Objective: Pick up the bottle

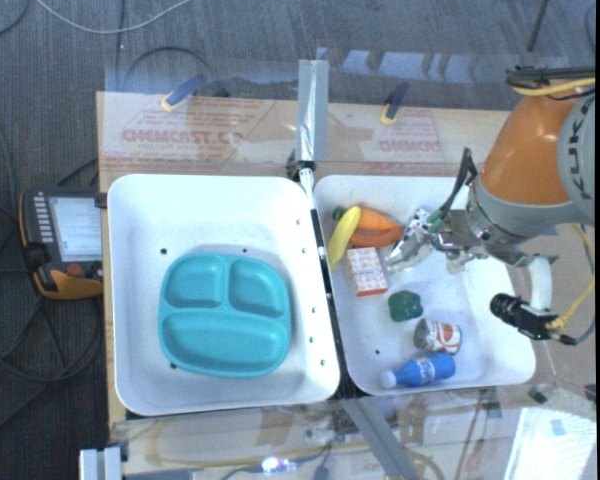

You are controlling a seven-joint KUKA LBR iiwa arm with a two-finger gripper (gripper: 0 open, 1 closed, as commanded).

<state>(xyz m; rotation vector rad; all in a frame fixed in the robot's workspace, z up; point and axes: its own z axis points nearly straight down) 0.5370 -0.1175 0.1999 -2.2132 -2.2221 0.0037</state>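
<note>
The bottle (425, 370) is blue with a white cap and lies on its side near the front edge of the right bin (500, 363), cap pointing left. My gripper (406, 240) hovers over the back half of that bin, well behind the bottle and apart from it. Its fingers look spread open, reaching left toward a small box, and I see nothing between them.
In the right bin are a banana (342, 234), an orange carrot-like piece (378, 224), a red and white box (367, 271), a dark green lump (405, 305) and a small can (439, 335) just behind the bottle. The left bin (130, 228) holds a teal divided plate (225, 313).
</note>
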